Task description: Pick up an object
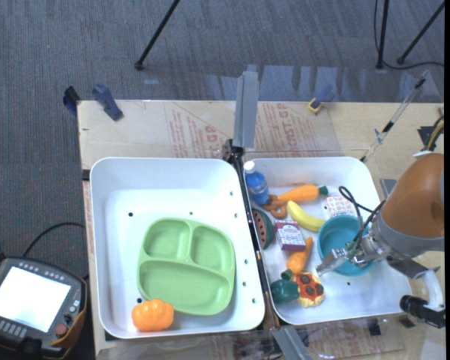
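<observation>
Toys crowd the right bin, and any of them could serve as the object to pick up. Nearest the hand is a teal bowl, lying toward three o'clock in that bin. Just beyond the hand's tip, toward eight o'clock from the bowl, an orange carrot lies at a slant, with a pizza slice toy and a dark green piece below it near the bin's front edge. A banana, a second carrot and a blue bottle lie toward twelve o'clock.

The grey arm with its orange band comes in from three o'clock, across the bowl's rim. How far apart the hand's tips stand is too small to make out, and nothing can be seen caught in it.

The left bin carries a green divided plate with an orange pumpkin toy at its seven o'clock corner. Both bins sit on a wooden worktop.

To do this step well, I judge the hand should settle on one target, likely the slanted carrot or the bowl's rim, straddle its narrow side squarely, and descend clear of neighbouring toys before closing.
</observation>
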You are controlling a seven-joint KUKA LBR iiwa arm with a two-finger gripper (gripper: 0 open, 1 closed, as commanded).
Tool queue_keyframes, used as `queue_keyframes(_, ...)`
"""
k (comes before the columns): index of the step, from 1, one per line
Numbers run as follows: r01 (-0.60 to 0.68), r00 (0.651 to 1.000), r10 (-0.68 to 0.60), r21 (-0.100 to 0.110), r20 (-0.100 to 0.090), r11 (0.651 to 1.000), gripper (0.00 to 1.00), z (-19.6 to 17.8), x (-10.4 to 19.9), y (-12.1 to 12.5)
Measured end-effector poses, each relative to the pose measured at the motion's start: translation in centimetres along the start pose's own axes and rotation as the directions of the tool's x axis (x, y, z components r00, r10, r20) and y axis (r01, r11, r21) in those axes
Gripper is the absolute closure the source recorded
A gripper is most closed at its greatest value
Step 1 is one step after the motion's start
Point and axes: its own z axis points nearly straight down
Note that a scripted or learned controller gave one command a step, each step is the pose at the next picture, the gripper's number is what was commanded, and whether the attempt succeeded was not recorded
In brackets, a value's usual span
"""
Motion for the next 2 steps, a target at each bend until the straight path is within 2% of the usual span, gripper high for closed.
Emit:
queue_keyframes(1,0.004,1.000,-0.004,0.000,-0.011,1.000,1.00,-0.9,0.5,0.2)
queue_keyframes(2,-0.230,0.973,0.230,0.002,0.001,0.973,1.00,-12.6,6.5,5.7)
